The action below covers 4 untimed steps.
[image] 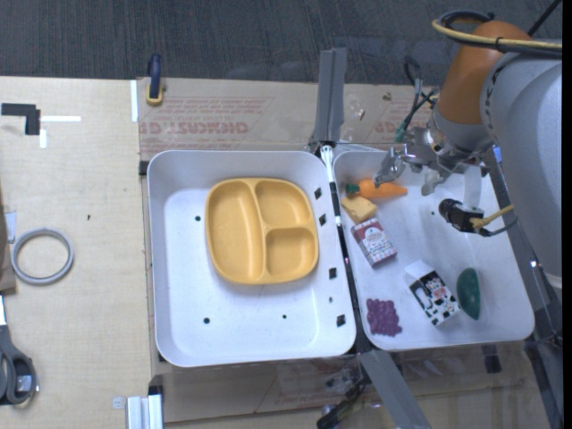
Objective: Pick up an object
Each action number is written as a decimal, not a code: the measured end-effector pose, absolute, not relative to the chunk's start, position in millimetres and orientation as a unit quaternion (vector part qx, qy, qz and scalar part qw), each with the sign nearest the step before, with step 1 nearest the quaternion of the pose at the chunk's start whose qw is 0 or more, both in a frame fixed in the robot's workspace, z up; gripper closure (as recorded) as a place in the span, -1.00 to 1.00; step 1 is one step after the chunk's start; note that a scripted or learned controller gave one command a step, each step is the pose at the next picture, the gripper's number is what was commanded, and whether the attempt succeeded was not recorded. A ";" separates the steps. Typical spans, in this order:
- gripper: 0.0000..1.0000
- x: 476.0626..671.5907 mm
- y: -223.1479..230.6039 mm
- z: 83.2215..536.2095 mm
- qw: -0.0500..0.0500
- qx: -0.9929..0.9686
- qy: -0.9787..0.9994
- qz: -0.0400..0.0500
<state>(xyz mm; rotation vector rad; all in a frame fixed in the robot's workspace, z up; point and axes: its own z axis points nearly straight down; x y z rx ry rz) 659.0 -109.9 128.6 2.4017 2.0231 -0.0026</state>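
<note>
**One gripper poised over the carrot, right bin**

Two white bins sit side by side from my remote seat. The gripper (413,170) hangs over the far end of the right bin (500,329), fingers spread with nothing between them. The carrot (379,189) lies just beside and below its nearer finger, toward the left bin (170,266), long axis running roughly left to right. A cheese wedge (358,207) touches the carrot's near side (a likely nuisance). I judge a short shift leftward and down is needed.
</note>
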 end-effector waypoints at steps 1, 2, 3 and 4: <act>-1.00 658.7 -103.2 155.8 0.000 0.845 0.535 -0.001; -1.00 664.6 -91.8 103.5 0.005 0.846 0.533 0.007; -1.00 657.5 -97.7 91.8 -0.001 0.919 0.393 -0.003; -1.00 618.1 -146.7 91.0 -0.001 0.971 0.240 -0.002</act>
